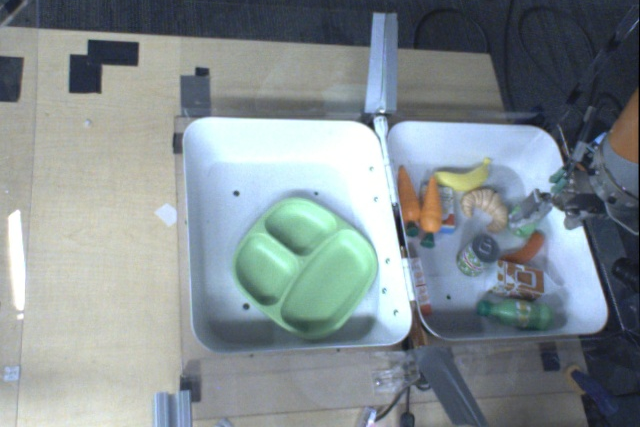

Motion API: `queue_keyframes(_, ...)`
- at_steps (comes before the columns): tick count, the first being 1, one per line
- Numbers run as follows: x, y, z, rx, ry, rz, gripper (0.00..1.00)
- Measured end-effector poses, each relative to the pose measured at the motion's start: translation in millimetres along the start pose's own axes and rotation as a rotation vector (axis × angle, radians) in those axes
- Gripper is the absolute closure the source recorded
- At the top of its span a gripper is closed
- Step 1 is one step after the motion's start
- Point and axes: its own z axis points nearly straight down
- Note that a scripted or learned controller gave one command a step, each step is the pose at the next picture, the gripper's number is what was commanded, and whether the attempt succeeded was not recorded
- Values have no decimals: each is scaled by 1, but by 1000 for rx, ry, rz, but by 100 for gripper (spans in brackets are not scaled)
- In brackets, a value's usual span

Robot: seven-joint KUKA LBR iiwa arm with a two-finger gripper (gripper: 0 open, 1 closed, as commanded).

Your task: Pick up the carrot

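Observation:
Two orange carrot-shaped pieces lie side by side at the left end of the right bin. The slimmer carrot rests against the bin's left wall. The thicker carrot has a green tip at its near end. My gripper hangs over the right part of that bin, well to the right of both carrots and apart from them. It sits just beyond a croissant, and nothing is visibly held in it.
The right bin also holds a yellow banana, a small can, a red sausage-like piece, a brown snack pack and a green bottle. A green divided plate lies in the left bin.

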Motion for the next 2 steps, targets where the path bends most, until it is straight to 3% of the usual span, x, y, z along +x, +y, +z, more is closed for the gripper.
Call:
queue_keyframes(1, 125, 37, 8, -2, 1, -72, 0)
queue_keyframes(2, 102, 43, 98, -3, 0, -95, 0)
